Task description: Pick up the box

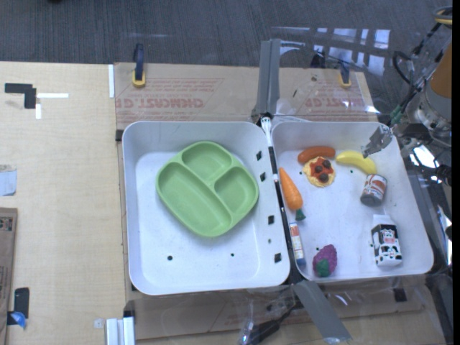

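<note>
The box is a small white carton with black cow patches. It stands in the near right corner of the right bin. My gripper hangs over the far right part of that bin, just right of the yellow banana and above the small can. It is well apart from the box, which lies toward the near edge, and nothing shows in its grasp.
The right bin also holds a sausage, a pizza slice, a carrot, purple grapes and a marker along the divider. A green divided plate lies in the left bin.
</note>
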Controlling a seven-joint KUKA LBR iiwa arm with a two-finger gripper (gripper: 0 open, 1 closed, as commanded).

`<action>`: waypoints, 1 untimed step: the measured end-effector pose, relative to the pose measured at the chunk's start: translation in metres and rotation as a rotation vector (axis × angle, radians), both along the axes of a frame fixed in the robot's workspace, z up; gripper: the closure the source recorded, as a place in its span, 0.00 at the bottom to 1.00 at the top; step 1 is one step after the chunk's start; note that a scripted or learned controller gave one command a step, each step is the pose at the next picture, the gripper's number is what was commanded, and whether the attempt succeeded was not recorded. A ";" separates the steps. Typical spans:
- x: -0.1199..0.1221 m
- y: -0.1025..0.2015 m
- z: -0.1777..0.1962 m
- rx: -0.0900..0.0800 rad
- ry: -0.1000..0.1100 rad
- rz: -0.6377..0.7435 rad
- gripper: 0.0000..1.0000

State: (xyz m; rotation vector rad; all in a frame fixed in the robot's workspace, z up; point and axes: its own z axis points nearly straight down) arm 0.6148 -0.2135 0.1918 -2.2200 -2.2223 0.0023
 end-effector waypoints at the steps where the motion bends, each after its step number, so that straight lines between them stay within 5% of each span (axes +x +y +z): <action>1: 0.007 0.045 -0.099 0.000 -0.002 -0.230 0.00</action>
